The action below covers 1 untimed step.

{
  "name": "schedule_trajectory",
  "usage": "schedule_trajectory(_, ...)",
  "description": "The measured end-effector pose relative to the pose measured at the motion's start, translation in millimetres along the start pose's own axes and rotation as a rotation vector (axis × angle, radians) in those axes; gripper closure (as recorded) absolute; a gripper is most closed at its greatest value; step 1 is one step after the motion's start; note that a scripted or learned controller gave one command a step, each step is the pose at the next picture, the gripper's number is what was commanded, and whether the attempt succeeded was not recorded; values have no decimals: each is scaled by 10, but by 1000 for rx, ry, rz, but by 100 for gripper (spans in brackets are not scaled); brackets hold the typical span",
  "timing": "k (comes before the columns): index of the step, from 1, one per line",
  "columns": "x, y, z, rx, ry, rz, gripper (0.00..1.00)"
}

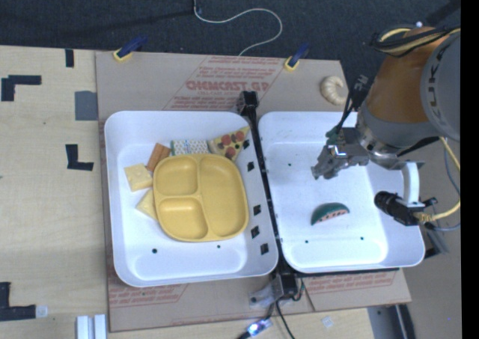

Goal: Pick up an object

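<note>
Tabletop (pixel 45 203) carries a cardboard sheet (pixel 224 79) and two shallow white bins side by side. My arm (pixel 412 98) reaches in from the right over the right bin (pixel 299 132). The left bin (pixel 127 255) holds a yellow divided plate (pixel 200 197), with cracker-like toy food pieces (pixel 138 177) tucked along its left and upper edges.

My end effector (pixel 329 167) is over the upper middle of the right bin, pointing down. Whether its fingers are spread or pressed together I cannot tell at this angle; nothing is visibly between them.

Target candidate: a toy watermelon slice (pixel 330 213), lying flat on the right bin floor, near my end effector but apart from it, toward the front wall. I judge the step in hand to be the approach, before any grasp. The next move calls for shifting toward the front of the bin, centring over the slice, then descending.

Obstructions: none around the slice. A black cable fitting (pixel 397 207) on my wrist hangs close to the bin's right wall.
</note>
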<state>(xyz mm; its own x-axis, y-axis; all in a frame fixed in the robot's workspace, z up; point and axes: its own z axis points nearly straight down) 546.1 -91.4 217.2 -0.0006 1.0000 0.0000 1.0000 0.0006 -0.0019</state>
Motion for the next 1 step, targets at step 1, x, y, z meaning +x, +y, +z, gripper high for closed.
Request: schedule_trajectory(1, 62, -53, 21, 1, -1, 0, 100)
